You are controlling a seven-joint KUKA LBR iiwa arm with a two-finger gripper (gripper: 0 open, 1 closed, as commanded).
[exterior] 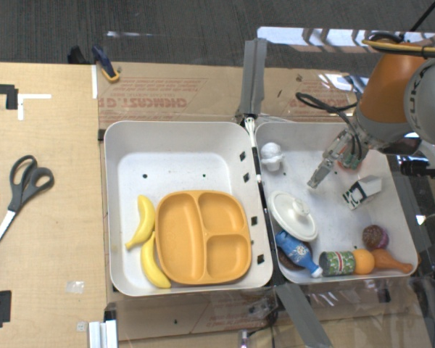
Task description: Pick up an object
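Camera view: gripper [332, 164] hovers over right bin [333, 216], near its back edge, fingers apart, nothing btwn them. Likely approach step, w/ no object chosen yet. Nearest candidate: white lid [293, 215] at bin's left side. Next: descend, straddle it, close.

Divided orange tray [203, 236]: smooth plastic, slight sheen. White bin [123, 194] beneath it: glossy plastic. Left of tray, scissors [18, 194]: metal blades; bench [36, 267]: matt wood.
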